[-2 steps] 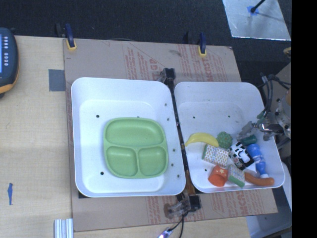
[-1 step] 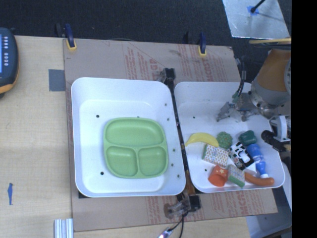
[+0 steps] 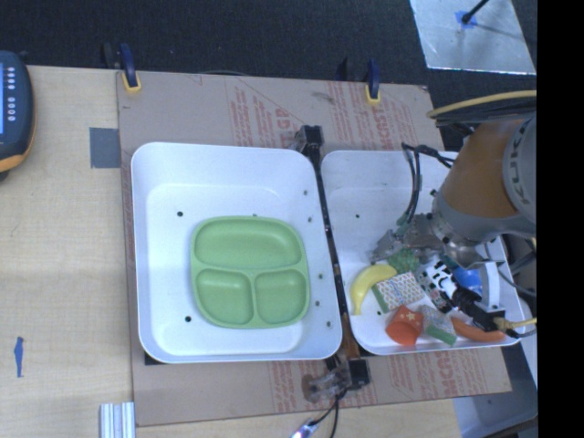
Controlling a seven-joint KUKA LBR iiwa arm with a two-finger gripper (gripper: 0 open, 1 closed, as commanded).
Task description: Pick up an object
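The right bin (image 3: 365, 199) holds a heap of small things along its near side: a yellow banana (image 3: 368, 283), a white mesh-patterned piece (image 3: 399, 291), a red-orange lump (image 3: 403, 327), a green piece (image 3: 439, 330), an orange carrot-like piece (image 3: 474, 332) and a blue item (image 3: 467, 277). My gripper (image 3: 409, 252) hangs low over this heap, just behind the banana and the mesh piece. The arm's wrist covers its fingers. In the left bin (image 3: 155, 245) lies a green divided plate (image 3: 248, 270).
The two bins stand side by side on a cardboard sheet (image 3: 274, 108) clamped to the wooden bench. A dark blue and orange device (image 3: 14, 108) sits at the bench's far left edge. The arm's bulk (image 3: 488, 176) covers the right bin's far right corner.
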